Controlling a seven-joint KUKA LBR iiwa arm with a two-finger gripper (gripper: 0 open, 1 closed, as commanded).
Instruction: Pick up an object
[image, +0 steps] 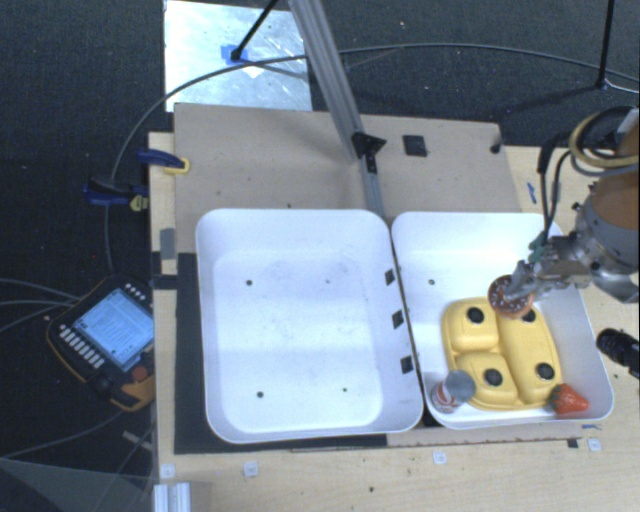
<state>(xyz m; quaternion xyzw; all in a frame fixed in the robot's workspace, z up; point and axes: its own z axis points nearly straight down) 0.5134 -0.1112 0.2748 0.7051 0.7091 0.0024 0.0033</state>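
Observation:
My gripper (517, 291) hangs over the right bin (430, 250), reaching in from the right. At its tip is a small brown ring-shaped object (502, 297), just above the upper edge of a large yellow moulded piece with black dots (500, 352). Whether the ring is held or just lies beneath the tip is unclear. A red strawberry-like toy (570, 400) lies in the bin's near right corner. A small grey-topped can (455, 387) sits in the near left corner, beside the yellow piece.
The left bin (290, 320) adjoins the right one along a shared rim with black clips (397, 318). A metal pole (335, 80) slants over the bench at the back. A handheld control pendant (110, 335) lies off the bench to the left.

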